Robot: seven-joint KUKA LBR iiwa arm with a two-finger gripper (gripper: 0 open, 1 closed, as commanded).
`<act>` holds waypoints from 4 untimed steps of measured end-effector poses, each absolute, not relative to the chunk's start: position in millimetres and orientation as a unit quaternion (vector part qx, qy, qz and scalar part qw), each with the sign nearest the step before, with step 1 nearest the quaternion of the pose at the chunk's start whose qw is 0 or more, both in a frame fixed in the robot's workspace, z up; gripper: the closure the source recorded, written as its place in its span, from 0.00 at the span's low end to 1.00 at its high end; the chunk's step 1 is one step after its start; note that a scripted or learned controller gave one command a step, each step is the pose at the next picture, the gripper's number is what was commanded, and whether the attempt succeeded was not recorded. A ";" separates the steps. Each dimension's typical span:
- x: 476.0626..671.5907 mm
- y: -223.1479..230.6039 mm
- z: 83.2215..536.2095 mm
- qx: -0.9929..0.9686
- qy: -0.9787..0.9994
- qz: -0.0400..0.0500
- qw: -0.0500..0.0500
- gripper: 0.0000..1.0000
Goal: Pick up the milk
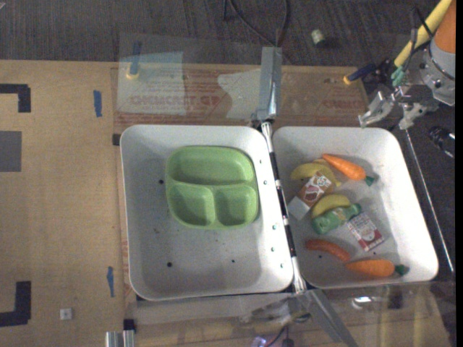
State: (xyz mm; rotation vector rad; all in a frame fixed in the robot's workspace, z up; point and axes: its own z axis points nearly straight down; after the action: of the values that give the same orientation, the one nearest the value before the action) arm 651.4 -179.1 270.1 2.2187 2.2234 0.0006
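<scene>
Plainly, we are a long way from the milk (311,194). The gripper (394,113) hangs beyond the upper right corner of the right bin (416,215), and we cannot tell from this view how it is set, so we make no claim about that. It carries nothing that we can see.

The milk lies on its side in the left half of the right bin, a small brown-and-white carton tilted on a diagonal. It touches the yellow banana (309,170) above it, and a second banana (330,204) lies just beside its lower edge. The green bottle (334,218) sits close under that, and the upper carrot (346,168) is near to the right.

Our worry is the crowding. We judge that a descent aimed slightly off would close on a banana instead, or catch both and drop them. Because the carton is lying tilted, a wrist not turned to match its narrow sides may push it toward the bin wall. There is also a red-and-white carton (364,231) further right, easily mistaken for the target. The green tray (212,186) in the left bin (145,266) is well apart and no hazard.
</scene>
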 end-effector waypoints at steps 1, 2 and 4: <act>657.6 -205.9 330.6 0.682 0.732 0.000 0.002 0.00; 667.6 -152.4 230.0 0.724 0.690 0.000 0.000 0.00; 653.3 -124.8 251.4 0.797 0.604 0.000 0.001 1.00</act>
State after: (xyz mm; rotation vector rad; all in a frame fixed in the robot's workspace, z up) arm 653.3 -124.8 251.4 2.5040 1.8953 -0.0011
